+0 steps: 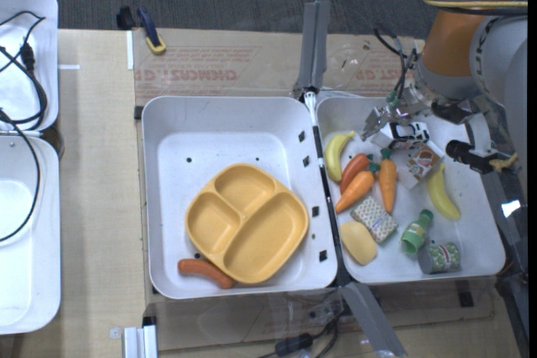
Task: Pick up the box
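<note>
A small box with white, brown and red print lies tilted in the right bin, near its back. My gripper hangs just up and left of it, over the bin's back part. Its fingers are spread open, with one silver fingertip towards the left, and nothing sits between them. A flat patterned block lies nearer the bin's front, apart from the gripper.
Around the box lie two bananas, two carrots, a green bottle, a can and a yellow lump. The left bin holds a yellow divided plate and a sausage.
</note>
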Robot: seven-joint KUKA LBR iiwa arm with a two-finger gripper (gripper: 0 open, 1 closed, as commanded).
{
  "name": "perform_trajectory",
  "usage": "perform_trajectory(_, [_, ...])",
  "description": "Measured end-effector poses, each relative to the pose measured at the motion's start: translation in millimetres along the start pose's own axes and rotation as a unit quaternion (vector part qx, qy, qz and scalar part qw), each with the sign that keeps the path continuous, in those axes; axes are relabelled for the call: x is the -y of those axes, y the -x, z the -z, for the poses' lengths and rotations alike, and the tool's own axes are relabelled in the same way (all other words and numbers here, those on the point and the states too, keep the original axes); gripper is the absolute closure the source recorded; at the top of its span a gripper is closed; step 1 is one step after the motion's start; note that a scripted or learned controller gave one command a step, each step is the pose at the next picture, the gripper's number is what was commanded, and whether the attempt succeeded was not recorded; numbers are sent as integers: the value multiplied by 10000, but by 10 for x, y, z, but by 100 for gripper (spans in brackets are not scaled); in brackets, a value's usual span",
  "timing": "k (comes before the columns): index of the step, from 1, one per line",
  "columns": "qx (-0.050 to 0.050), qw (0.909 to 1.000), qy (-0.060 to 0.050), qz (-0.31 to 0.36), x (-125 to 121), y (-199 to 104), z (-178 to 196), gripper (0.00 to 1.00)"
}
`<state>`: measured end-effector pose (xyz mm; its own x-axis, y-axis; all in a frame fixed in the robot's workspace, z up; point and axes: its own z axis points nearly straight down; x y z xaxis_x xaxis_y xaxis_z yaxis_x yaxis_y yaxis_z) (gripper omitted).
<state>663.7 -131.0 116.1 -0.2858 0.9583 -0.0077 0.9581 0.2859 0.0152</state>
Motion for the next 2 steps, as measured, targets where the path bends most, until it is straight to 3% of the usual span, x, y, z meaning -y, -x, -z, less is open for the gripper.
perform_trajectory(1, [61, 9999, 122, -10, 506, -185, -46, 0])
perform_trajectory(2, [-30, 9994, -65, 340, 225, -352, -231, 0])
